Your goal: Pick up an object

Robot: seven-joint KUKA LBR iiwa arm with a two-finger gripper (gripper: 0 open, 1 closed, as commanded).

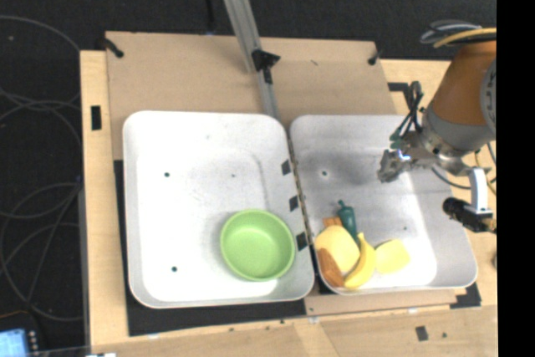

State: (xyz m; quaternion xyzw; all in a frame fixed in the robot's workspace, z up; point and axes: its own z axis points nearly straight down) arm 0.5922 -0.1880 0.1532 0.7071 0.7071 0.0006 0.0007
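over the right-hand shallow white bin (334, 142), near its upper right part, hangs the grey two-finger gripper (391, 165) of the arm with the orange band (460, 92). from this slanted view i cannot tell whether it is released or clenched, and nothing can be seen held in it.

the things to pick lie well apart from it, bunched in the near left corner of that same bin: a yellow curved banana (364, 266), a pale yellow rounded block (337, 246) touching the banana, a yellow squarish lump (392, 257) just beside the banana on its right, and a dark green small object with an orange bit (346, 219) resting at the top of the pile. a brownish edge shows at the pile's left side, but it is too small to name.

the left-hand shallow white bin (167, 146) bears a light green round plastic bowl (257, 243) near its front right corner.

these pieces look like light toy food, probably stiff plastic or foam and rather smooth, so they could slip or roll when pinched. the banana seems best taken across its narrow middle. the squarish lump, lying a little freer of the bin wall, looks the easier target, since the other pieces crowd against the rim and each other.
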